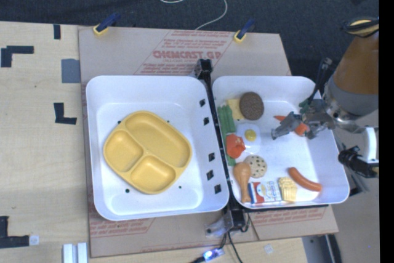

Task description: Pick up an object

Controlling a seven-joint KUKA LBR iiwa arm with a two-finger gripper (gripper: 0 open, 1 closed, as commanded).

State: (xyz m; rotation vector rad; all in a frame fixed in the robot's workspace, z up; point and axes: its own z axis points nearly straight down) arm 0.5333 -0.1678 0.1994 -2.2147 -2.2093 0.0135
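My gripper (292,126) reaches in from the right over the right bin (325,151), near its right wall. A small orange toy piece (300,128) shows between the dark fingers, so the gripper is shut on it, a little above the bin floor. To its left in the same bin lie a brown round patty (251,105), a small yellow piece (250,134), a red tomato (235,146), a chocolate-chip cookie (257,164) and a drumstick (242,177). Toward the bin's front, a sausage (304,179) rests beside a fries box (287,189).
The left bin (98,108) holds a yellow divided plate (146,151). Green and yellow pieces (226,117) line the right bin's left wall, and a small carton (266,191) lies at its front. A black divider (210,126) runs between the bins.
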